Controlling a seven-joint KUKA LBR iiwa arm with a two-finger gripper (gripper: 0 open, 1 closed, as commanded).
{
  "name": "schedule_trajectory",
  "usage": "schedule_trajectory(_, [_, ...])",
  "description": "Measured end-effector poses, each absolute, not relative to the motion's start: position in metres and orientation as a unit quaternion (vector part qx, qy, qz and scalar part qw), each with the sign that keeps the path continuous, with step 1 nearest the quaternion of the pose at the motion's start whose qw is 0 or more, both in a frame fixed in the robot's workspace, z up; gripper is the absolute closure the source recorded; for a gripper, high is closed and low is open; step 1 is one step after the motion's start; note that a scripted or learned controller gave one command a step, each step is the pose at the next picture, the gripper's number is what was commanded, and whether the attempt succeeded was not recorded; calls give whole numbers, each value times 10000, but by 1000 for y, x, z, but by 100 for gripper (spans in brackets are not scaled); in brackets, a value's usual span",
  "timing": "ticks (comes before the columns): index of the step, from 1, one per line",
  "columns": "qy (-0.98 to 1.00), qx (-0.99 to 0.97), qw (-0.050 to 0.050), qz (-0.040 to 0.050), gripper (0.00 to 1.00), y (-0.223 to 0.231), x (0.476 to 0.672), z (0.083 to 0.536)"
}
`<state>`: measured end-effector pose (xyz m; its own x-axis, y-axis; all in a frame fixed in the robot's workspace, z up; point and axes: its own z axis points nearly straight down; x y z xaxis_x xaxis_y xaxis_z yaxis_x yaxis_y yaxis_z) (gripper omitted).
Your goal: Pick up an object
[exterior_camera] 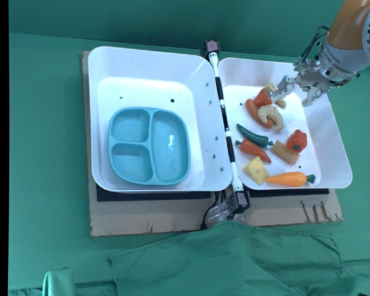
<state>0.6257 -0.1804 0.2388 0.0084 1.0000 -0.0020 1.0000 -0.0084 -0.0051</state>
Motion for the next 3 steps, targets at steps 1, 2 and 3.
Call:
schedule_trajectory(1, [-7073,-7069,-57,-33,0,-161,674,287])
schedule_trajectory(2, [-7063,-7079,-58,-26,0,-188,702,322])
schedule_trajectory(3, [-7053,-7089,-23,2,0,-188,684,321])
